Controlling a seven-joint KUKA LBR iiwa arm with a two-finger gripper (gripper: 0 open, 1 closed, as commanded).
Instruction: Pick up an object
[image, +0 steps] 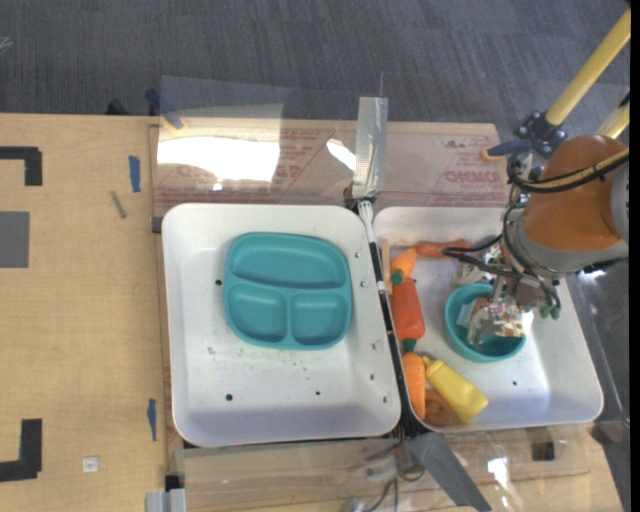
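Gripper down inside the teal bowl, with a grasp not confirmed.

The teal bowl (478, 328) sits in the right bin (570, 385), a little toward 3 o'clock of its middle, and the gripper (494, 322) is lowered into its hollow from above, likely because the bowl's rim gives an edge to pinch. Whether the gripper is apart or together I cannot tell, as metal and wires blur there. At 9 o'clock of the bowl an orange carrot toy (406, 303) lies along the bin's wall. At 7 o'clock a yellow bottle (455, 389) rests beside another orange piece (414, 378). The left bin (190, 380) bears a teal divided plate (287, 290) at its centre.
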